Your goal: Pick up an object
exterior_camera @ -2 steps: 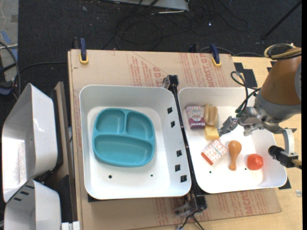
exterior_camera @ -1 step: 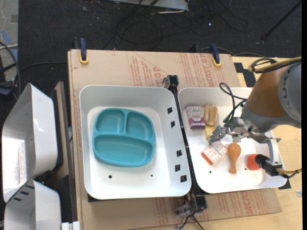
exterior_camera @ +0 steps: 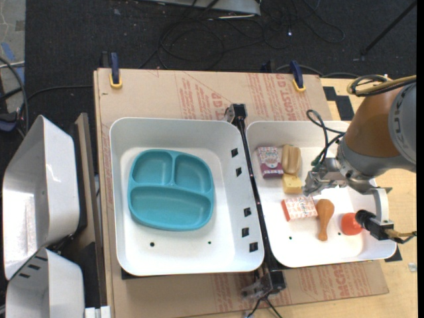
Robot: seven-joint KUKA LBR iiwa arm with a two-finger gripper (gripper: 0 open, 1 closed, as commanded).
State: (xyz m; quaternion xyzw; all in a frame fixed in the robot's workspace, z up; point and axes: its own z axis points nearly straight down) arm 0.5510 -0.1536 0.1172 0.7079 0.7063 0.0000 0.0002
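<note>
While the pincer [exterior_camera: 317, 181] is hanging low over the right bin [exterior_camera: 371, 247], its state cannot be told.

Chicken leg [exterior_camera: 324, 217]: lying just below the pincer, on the bin floor.
Red-and-white packet [exterior_camera: 299, 208]: sitting below-left of the pincer, beside the leg.
Yellow block [exterior_camera: 292, 183]: resting just left of the pincer.
Bread piece [exterior_camera: 291, 158]: lying up-left of the pincer.
Purple box [exterior_camera: 269, 161]: sitting farther left still.
Orange piece [exterior_camera: 350, 224]: lying down-right of the pincer.
Left bin [exterior_camera: 126, 244]: carrying a blue divided plate [exterior_camera: 171, 189], well left of the pincer.
Counter [exterior_camera: 199, 91]: bearing both bins.
</note>
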